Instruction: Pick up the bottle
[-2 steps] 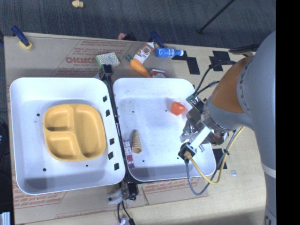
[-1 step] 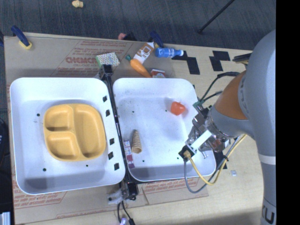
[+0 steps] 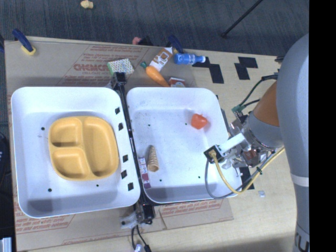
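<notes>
We located the bottle (image 3: 189,59) lying on its side on the worktop (image 3: 247,83), outside both bins, at about 12 o'clock from the right bin (image 3: 173,101) and just beyond its far rim. It appeared to be small, blue, clear plastic, so we judged it light, fairly stiff, smooth and liable to roll or slip; we would take hold across the middle of its body, square to its long axis. The tool (image 3: 231,156) sat at the right bin's 4 o'clock edge, well apart from the bottle, and we could not tell whether it was open or closed. Red print on the cardboard sheet (image 3: 79,67) under the bins was too blurred to read with confidence.
</notes>
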